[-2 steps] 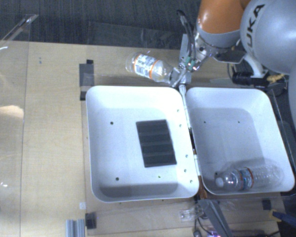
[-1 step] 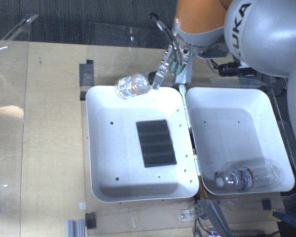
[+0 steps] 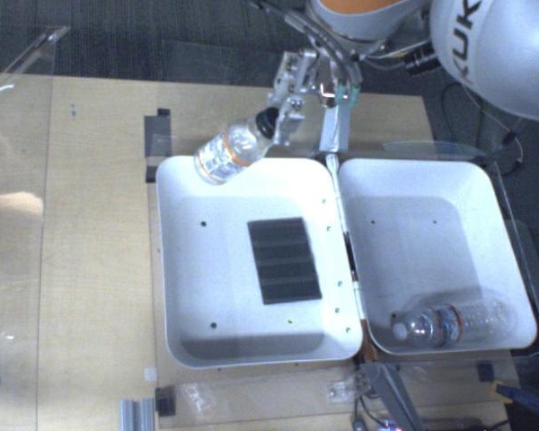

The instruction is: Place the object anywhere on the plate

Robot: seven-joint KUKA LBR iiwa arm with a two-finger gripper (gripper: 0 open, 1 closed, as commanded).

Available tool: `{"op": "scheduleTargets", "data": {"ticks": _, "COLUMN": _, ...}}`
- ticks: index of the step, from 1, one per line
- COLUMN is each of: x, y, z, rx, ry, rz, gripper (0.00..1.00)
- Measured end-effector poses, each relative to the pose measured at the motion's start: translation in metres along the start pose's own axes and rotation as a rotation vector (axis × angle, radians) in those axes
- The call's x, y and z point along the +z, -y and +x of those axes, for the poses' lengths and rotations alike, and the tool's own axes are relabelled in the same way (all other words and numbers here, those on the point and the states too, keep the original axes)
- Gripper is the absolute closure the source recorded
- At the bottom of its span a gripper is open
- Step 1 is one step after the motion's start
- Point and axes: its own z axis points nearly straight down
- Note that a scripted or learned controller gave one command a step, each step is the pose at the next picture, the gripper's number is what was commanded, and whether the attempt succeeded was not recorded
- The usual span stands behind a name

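A clear plastic bottle with a dark cap lies tilted over the far left corner of the left bin. Its cap end points up and right and meets the left side of my gripper. The gripper hangs over the far rim where the two bins meet. I cannot make out whether the bottle's neck is in the gripper or only beside it. The plate, a dark ribbed rectangle, lies flat in the middle of the left bin, well in front of the bottle and gripper.
A second clear bottle lies on its side in the near right corner of the right bin. The arm's orange band and grey body fill the top right. Light wooden bench surrounds the bins.
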Motion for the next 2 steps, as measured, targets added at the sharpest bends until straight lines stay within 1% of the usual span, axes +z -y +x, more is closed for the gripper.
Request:
{"op": "scheduleTargets", "data": {"ticks": 1, "x": -0.012, "y": 0.000, "z": -0.001, "rx": 0.003, "ry": 0.007, "rz": -0.005, "gripper": 1.00}}
{"op": "scheduleTargets", "data": {"ticks": 2, "x": 0.017, "y": -0.031, "z": 0.011, "rx": -0.430, "ry": -0.004, "rz": -0.001, "gripper": 1.00}}
